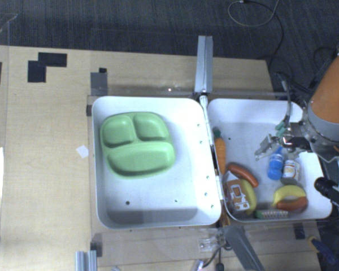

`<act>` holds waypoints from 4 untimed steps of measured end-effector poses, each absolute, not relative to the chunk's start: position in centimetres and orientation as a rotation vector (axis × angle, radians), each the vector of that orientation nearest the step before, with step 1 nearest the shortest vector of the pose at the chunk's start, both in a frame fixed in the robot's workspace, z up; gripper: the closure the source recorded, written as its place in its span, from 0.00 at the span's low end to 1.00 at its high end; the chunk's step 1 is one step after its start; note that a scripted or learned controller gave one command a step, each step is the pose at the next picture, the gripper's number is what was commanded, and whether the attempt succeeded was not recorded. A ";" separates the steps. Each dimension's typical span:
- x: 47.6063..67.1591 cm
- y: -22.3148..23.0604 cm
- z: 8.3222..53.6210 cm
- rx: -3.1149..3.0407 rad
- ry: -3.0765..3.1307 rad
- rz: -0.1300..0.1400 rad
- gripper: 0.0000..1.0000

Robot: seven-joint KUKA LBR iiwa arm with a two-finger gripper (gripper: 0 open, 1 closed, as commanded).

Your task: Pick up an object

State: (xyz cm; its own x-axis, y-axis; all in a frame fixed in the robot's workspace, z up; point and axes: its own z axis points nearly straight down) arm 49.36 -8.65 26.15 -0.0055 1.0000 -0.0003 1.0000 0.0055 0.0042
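White bins side by side: left bin (pixel 118 213) has a green tray (pixel 137 143); right bin (pixel 243 114) has all the pickable stuff, clustered at its near end.

Gripper (pixel 269 145) sits over the right bin's middle, near its right wall. Its fingers look splayed apart with nothing between them. Not certain, the linkage is small and partly blurred.

Nearest target: blue bottle (pixel 276 166), just below the gripper tip. A small jar (pixel 291 169) is right beside it, maybe touching. Banana (pixel 288 193) is nearer the front wall with a red item under it. Sausage (pixel 243 174), carrot (pixel 220 154) along the divider, and a packet (pixel 237 192) lie to the left.

Suggestions for the grab:
- Go for the bottle. It's closest and has a round, narrow body.
- Line the fingers across its short axis, so neither one lands on the jar.
- Centre over it before descending; an off-centre close will likely just roll it.
- Descend low enough to grip the body, not the cap.
- Fallback: the sausage is more isolated, with free space on both sides.
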 end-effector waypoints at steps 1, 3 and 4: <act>51.5 -14.0 22.3 2.249 2.190 0.003 0.00; 50.6 -15.9 10.9 2.034 2.383 0.008 1.00; 52.3 -9.8 17.2 2.043 2.380 0.005 1.00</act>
State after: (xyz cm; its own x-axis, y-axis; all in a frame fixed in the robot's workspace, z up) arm 52.25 -9.78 17.17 -0.1519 0.9884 -0.0016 0.9884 0.1519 0.0057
